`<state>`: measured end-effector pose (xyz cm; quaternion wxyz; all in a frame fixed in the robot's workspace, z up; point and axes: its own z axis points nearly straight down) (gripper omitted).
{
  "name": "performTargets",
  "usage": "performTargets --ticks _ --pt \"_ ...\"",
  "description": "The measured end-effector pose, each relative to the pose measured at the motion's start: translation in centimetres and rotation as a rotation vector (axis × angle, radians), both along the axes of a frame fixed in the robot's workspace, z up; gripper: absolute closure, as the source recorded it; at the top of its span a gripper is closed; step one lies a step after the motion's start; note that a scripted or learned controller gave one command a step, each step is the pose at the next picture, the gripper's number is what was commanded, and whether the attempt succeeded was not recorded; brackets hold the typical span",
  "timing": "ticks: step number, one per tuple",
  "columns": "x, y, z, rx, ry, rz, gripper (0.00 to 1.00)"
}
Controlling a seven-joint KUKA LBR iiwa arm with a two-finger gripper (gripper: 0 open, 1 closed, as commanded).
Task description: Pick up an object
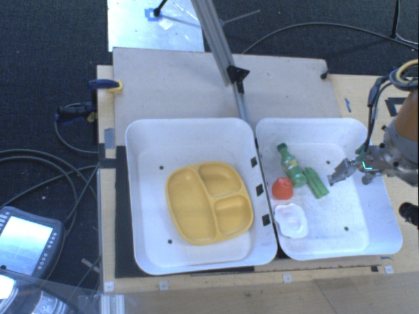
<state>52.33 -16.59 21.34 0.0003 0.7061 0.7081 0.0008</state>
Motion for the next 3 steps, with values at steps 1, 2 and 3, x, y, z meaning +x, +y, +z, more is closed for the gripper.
performTargets --ticks 1,2,3 --pt "0.6 0.3 -4.4 0.0 0.005 -0.003 0.0" --pt "0.8 0.6 -8.7 0.0 0.004 -0.003 0.0" --pt "0.8 0.7 -12.5 0.0 0.004 -0.003 0.0"
